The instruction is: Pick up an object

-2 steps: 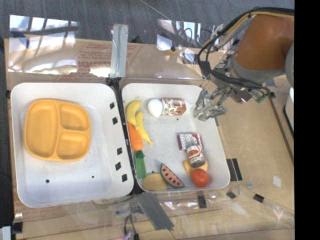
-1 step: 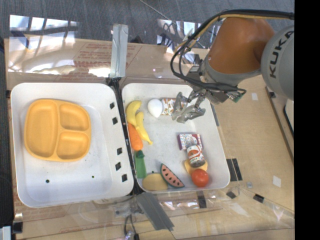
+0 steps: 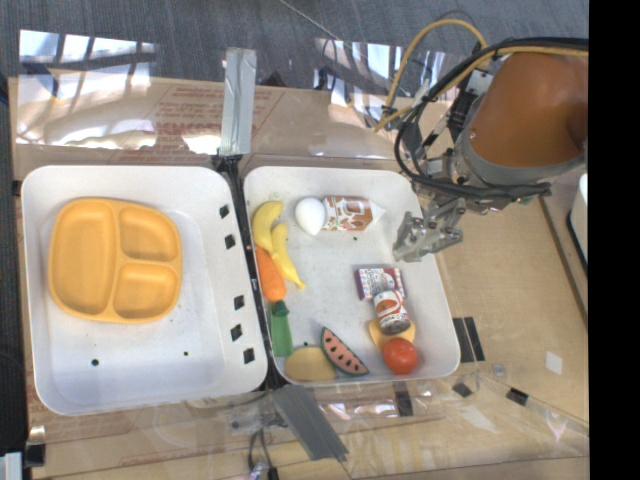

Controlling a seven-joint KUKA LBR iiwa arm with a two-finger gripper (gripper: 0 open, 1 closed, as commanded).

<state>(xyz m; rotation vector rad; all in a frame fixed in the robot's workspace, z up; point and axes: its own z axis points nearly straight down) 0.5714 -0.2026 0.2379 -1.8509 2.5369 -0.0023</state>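
Just then the gripper [image 3: 427, 236] hung with fingers slightly parted and nothing between them near the right bin's [image 3: 330, 180] far edge, beside the small can [image 3: 392, 310], likely stiff, light, best pinched across its round sides.

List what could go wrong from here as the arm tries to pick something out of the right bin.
1. The gripper hangs by the right bin wall; a straight descent may clip it.
2. The can, tomato and small packet crowd together, so neighbours could get knocked.
3. The banana and carrot hug the left wall, probably hard to grasp.
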